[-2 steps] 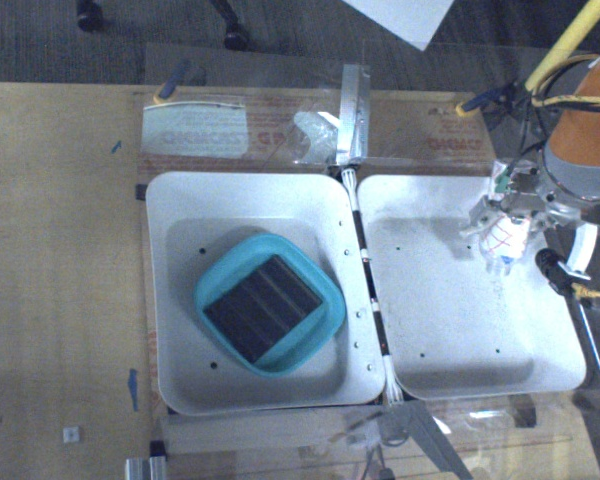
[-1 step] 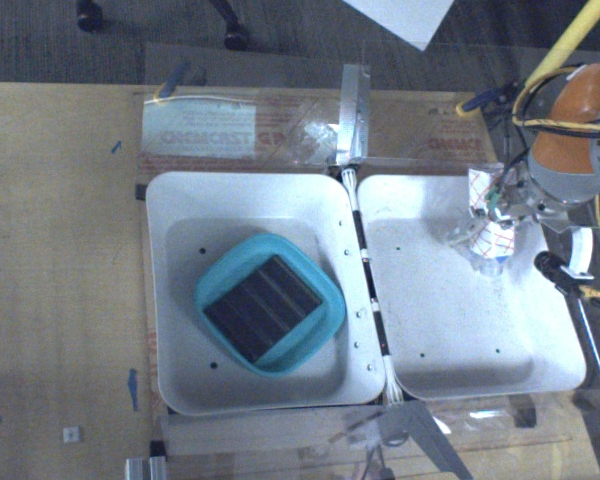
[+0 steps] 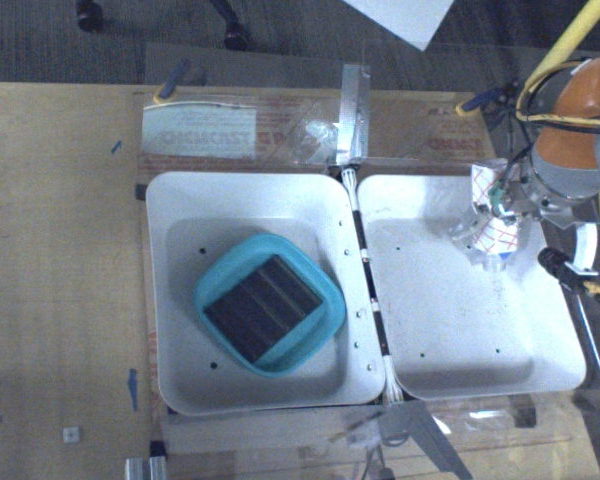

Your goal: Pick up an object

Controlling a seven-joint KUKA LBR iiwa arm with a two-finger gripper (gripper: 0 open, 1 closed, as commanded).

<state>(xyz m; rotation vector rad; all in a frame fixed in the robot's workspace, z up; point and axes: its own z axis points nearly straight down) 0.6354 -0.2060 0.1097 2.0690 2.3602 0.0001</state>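
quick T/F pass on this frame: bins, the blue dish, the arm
1. A blue rounded-square plastic dish with a dark ridged insert lies in the left white bin. True.
2. The blue dish sits in the right white bin. False: it is in the left one.
3. The arm, grey with an orange band, stands at the right bin's upper right corner. True.
4. A crumpled white wrapper with red lines lies in the left bin. False: it is at the right bin's upper right, beside the arm.
5. The two bins stand stacked. False: they lie side by side.
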